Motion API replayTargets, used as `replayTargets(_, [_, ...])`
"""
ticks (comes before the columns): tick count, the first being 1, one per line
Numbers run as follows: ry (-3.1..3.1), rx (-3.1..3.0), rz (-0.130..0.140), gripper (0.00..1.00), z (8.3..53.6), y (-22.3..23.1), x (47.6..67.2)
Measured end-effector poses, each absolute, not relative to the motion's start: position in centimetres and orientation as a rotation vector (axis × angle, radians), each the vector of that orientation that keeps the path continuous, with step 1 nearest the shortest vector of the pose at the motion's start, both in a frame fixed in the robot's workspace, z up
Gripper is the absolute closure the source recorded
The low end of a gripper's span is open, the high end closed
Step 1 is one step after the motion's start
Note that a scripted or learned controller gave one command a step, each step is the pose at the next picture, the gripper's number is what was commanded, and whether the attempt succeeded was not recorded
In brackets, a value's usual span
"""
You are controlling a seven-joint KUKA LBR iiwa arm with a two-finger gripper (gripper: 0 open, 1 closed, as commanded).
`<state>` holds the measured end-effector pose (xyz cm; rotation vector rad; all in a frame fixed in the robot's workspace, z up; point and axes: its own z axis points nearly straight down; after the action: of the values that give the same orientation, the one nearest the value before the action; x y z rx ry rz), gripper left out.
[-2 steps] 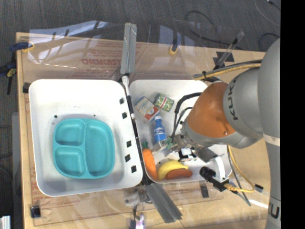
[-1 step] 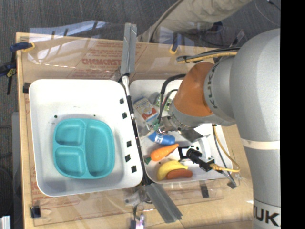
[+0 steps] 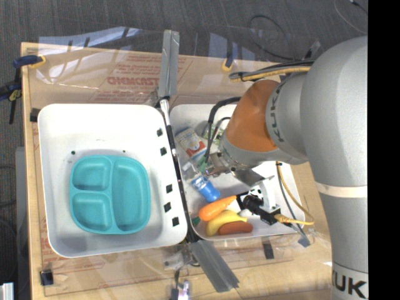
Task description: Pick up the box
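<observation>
I see the box [image 3: 192, 144], white with red and green print, lying in the right bin [image 3: 187, 114] beside the gripper [image 3: 212, 161]; whether it grips, I cannot tell.

Lying under all: dark grey carpet [image 3: 94, 5]. Standing on it: wooden bench [image 3: 81, 61] under clear sheeting [image 3: 125, 49]. Gripping the bench's left edge: blue clamp [image 3: 28, 60]. Trailing across the floor: cables [image 3: 275, 27].
</observation>
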<state>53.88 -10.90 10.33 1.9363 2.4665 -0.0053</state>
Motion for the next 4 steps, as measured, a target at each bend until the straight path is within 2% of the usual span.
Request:
replayTargets(1, [2.553,1.843,-0.007,1.00,9.1,-14.7,65.1])
replayTargets(2, [2.551,1.841,-0.004,0.00,9.1,-14.7,65.2])
replayTargets(3, [2.560,1.832,-0.007,1.00,10.0,-14.5,65.2])
replayTargets(4, [2.576,1.802,-0.001,1.00,19.2,-5.4,64.2])
